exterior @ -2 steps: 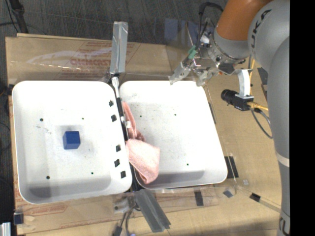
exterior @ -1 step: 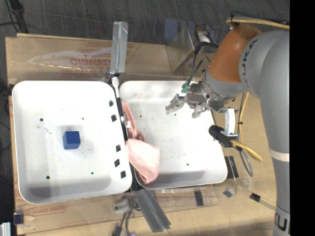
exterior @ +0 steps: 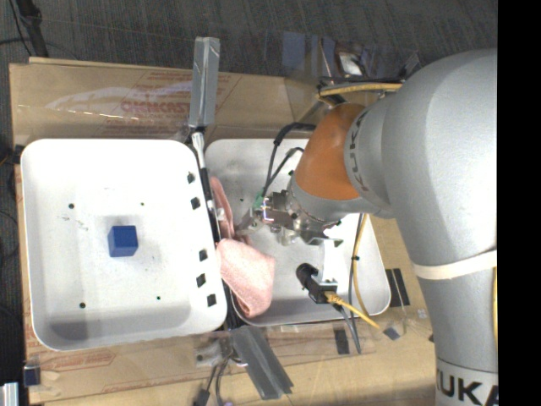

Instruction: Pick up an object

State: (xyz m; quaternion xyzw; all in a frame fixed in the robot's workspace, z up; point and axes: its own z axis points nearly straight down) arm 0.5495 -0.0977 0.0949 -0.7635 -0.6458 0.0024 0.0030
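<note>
A small blue cube (exterior: 123, 240) lies in the left bin (exterior: 51, 176), left of its middle. A pink cloth (exterior: 243, 271) is bunched against the left wall of the right bin (exterior: 245, 152) and runs up along that wall. My gripper (exterior: 269, 216) is down in the right bin, just right of the cloth's upper part, under the orange-banded wrist. The wrist hides much of the bin floor. Nothing can be seen held.
The grey arm covers the right side of the bench and most of the right bin. A metal bar (exterior: 203, 83) stands at the far end of the divider between the bins. Brown cardboard (exterior: 101, 100) lies under both bins.
</note>
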